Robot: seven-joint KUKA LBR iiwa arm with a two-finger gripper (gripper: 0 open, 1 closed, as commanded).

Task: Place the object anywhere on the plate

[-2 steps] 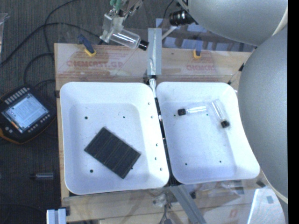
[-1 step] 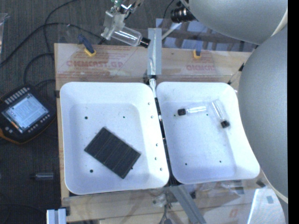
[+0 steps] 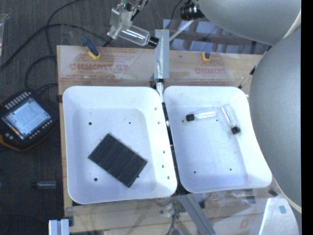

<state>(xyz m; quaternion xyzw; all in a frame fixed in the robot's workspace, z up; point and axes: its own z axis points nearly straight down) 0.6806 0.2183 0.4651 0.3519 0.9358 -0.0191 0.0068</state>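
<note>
You can't tell the gripper's (image 3: 128, 4) state at twelve o'clock — a clear tube (image 3: 133, 34) just below it looks light, slick, fragile; grip mid-body — plate (image 3: 117, 159) at seven.

You're on one fixed camera, mounted above the bench (image 3: 146, 65) and looking down at a slant. It frames both the left bin (image 3: 73, 131) and the right bin (image 3: 254, 151) whole, with floor visible at left and top. The arm (image 3: 274, 43) bulks in close to the lens from the right, so it covers that top-right corner.
</note>
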